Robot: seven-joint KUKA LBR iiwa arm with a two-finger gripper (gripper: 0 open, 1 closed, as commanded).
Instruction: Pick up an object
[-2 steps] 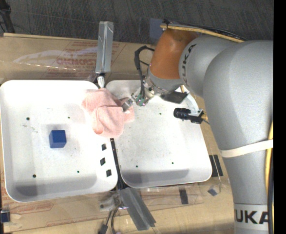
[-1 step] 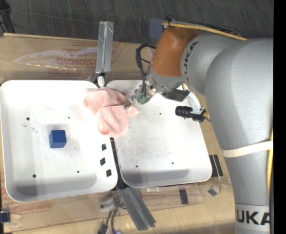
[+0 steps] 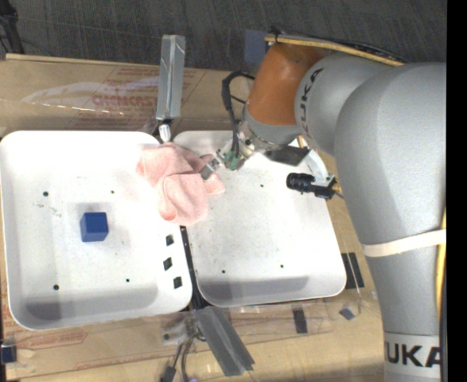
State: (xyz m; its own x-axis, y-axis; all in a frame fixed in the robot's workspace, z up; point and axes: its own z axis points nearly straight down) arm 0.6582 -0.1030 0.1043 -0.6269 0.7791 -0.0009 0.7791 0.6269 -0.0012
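Two shallow white bins [image 3: 26, 213] are sitting before you; at their shared wall the gripper [image 3: 214, 168] is pinching the crumpled pink cloth [image 3: 177, 185], not yet lifting it clear.

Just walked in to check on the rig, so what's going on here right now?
The grey KUKA arm reaches in over the right bin, its pincer down at a crumpled pink cloth. The cloth drapes across the divide between the two bins, near their far edge. Whether the pincer has actually caught it is hard to tell. A blue cube sits untouched in the left bin.
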